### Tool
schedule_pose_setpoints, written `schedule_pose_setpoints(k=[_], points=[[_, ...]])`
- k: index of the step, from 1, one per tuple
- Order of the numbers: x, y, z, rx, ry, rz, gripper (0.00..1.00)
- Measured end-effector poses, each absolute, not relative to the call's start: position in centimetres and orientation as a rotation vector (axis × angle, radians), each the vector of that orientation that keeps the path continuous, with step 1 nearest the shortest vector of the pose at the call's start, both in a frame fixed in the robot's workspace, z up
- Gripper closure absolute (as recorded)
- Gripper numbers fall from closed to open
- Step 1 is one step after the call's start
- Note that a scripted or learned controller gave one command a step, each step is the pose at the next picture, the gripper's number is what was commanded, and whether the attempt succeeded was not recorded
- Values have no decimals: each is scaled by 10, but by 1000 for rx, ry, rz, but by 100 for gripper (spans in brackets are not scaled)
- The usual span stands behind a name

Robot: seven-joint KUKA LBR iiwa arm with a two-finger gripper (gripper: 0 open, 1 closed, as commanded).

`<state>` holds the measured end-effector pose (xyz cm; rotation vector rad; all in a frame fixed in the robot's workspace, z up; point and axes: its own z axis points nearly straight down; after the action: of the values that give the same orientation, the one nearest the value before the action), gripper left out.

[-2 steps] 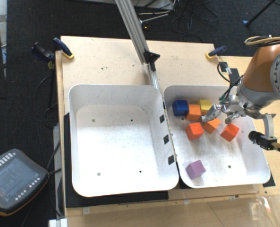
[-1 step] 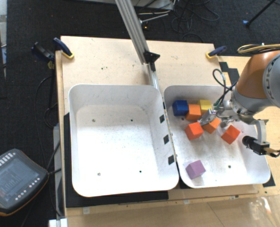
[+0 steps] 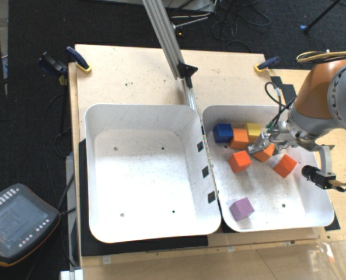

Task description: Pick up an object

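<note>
The right bin (image 3: 313,214) holds several small blocks. A blue block (image 3: 222,132), an orange block (image 3: 240,138) and a yellow block (image 3: 254,130) cluster near its back left. Another orange block (image 3: 239,161) lies just in front of them, one more orange block (image 3: 285,165) sits to the right, and a purple block (image 3: 241,209) rests near the front edge. My gripper (image 3: 259,147) is down in the bin among the cluster, right against a further orange block (image 3: 266,153) that its tip partly covers.
The left bin (image 3: 102,214) stands beside the right one. A slanted metal rail (image 3: 164,31) runs from the back down to the gap between the bins. A teach pendant (image 3: 15,220) lies at the bench's front left. Clamps (image 3: 79,60) grip the board's back corners.
</note>
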<state>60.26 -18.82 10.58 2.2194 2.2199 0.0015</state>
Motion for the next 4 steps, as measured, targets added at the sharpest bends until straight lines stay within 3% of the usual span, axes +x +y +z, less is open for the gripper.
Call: schedule_pose_setpoints(k=[3,4], points=[[597,-175,239,2214,2221,4,100],[610,-112,234,2213,2232,3,100]])
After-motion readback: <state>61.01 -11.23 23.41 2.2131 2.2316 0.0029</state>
